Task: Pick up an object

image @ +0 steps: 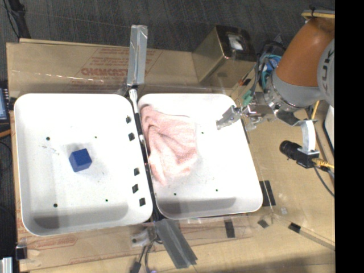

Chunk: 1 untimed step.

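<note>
While the gripper point(226, 120) hangs at the right bin's point(250, 181) far right edge with nothing between its fingers, the pick is not yet done: pink cloth point(170, 144) lies left in that bin, blue cube point(80, 159) in the left bin point(34, 209).

Robot lab: KUKA arm point(304, 56), two white bins point(34, 112), loose cables point(324, 169), taped cardboard bench point(68, 61).
</note>
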### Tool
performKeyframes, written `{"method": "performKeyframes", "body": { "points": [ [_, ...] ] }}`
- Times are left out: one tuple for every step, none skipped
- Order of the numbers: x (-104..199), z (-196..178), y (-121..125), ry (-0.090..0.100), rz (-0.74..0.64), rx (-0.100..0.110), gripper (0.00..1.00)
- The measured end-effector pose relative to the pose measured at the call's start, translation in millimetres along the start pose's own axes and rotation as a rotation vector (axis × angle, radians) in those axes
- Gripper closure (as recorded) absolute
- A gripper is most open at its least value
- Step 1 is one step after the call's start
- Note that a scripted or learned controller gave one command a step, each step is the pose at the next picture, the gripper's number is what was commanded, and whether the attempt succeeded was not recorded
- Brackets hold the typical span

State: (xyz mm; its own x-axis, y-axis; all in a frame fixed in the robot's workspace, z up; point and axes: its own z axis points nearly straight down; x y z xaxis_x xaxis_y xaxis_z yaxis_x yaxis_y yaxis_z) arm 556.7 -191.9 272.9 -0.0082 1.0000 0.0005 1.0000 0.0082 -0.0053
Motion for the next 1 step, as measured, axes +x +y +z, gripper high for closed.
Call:
{"method": "performKeyframes", "body": {
  "points": [
    [65.2, 129.5, 2.6, 0.0, -0.056, 0.002, 0.0]
  ]
}}
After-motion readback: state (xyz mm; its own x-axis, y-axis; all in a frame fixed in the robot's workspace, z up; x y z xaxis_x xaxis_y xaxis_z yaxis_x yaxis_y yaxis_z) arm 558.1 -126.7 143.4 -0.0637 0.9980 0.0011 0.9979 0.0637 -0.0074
